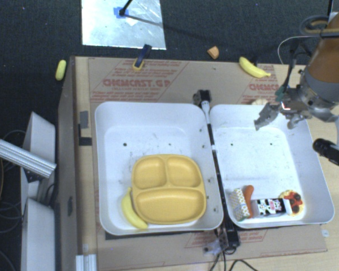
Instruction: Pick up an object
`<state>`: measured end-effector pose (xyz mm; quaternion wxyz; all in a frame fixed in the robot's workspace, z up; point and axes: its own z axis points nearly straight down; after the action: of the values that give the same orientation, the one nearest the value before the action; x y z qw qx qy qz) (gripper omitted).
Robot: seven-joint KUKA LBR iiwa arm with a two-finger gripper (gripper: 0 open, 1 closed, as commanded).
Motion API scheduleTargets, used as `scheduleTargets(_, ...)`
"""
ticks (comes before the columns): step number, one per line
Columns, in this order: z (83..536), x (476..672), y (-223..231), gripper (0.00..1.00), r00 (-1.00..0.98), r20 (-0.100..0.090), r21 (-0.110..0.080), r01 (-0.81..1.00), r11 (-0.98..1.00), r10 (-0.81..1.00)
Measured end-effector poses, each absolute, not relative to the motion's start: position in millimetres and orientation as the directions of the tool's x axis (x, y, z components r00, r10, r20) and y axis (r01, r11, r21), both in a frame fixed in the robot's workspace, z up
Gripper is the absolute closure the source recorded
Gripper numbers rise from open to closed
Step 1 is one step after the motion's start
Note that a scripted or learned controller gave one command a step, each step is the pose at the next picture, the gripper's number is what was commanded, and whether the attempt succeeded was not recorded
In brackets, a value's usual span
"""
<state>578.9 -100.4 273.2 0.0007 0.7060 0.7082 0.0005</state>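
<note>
The gripper (278, 116) hangs over the far edge of the right bin (313, 168); whether it is spread or closed cannot be told. Nothing is seen in it. Along that bin's near wall lie an orange carrot-like piece (248, 192), a black-and-white carton (270, 207) and a round patterned toy (291, 201). The left bin (110, 151) holds a glossy yellow divided plate (168, 188) with a banana (132, 212) against it.

Plate (168, 188) in left bin (110, 129), banana (131, 212) beside.

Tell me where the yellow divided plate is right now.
The yellow divided plate lies in the left bin, toward its near edge, with a banana tucked against the plate's left lower rim.
</note>
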Motion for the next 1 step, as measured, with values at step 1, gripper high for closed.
scheduleTargets(1,220.8,497.9,-119.6,0.0,0.0,0.0,0.0,1.0,0.0,1.0)
